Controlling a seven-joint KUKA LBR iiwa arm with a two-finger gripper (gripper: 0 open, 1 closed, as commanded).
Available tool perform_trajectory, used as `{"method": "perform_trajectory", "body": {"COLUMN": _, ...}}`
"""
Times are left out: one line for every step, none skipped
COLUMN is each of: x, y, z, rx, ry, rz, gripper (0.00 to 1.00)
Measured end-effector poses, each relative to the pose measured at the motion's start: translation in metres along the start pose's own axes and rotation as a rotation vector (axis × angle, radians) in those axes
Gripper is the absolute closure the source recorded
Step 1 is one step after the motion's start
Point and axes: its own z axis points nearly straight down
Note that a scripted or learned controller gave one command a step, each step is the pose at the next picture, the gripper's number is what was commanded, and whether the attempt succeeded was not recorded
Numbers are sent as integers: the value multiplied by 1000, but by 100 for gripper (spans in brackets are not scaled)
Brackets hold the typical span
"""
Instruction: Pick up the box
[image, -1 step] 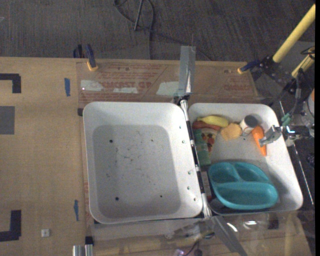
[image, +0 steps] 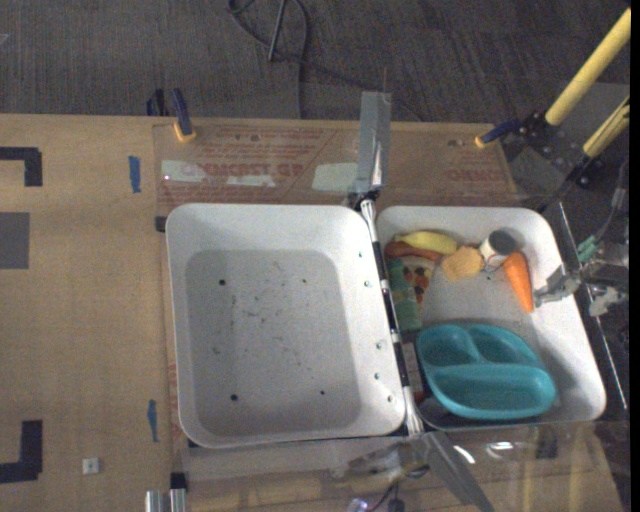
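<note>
Box (image: 408, 285): untouched, against right bin (image: 570, 330) left wall. My gripper (image: 556, 288): at its right edge; jaw state indiscernible. Pick outstanding.

My view is soft and slightly hazy, with fine detail smeared throughout. Even light falls from above, so the worktop (image: 80, 300) looks flat and warm, with few hard shadows. The left bin (image: 275, 225) shades grey across its floor, brighter along its rim. The right bin (image: 560, 240) is close to washed out at its far corner. Pale glare streaks the clear sheet (image: 520, 450) along the near edge. The floor (image: 120, 50) beyond sits dim.
</note>
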Motion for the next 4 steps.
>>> {"method": "perform_trajectory", "body": {"x": 15, "y": -37, "z": 114, "rx": -5, "ry": 2, "rz": 174, "gripper": 0}}
{"method": "perform_trajectory", "body": {"x": 12, "y": -35, "z": 119, "rx": -5, "ry": 16, "rz": 187, "gripper": 0}}
{"method": "perform_trajectory", "body": {"x": 12, "y": -35, "z": 119, "rx": -5, "ry": 16, "rz": 187, "gripper": 0}}
{"method": "perform_trajectory", "body": {"x": 11, "y": -35, "z": 119, "rx": -15, "ry": 5, "rz": -40, "gripper": 0}}
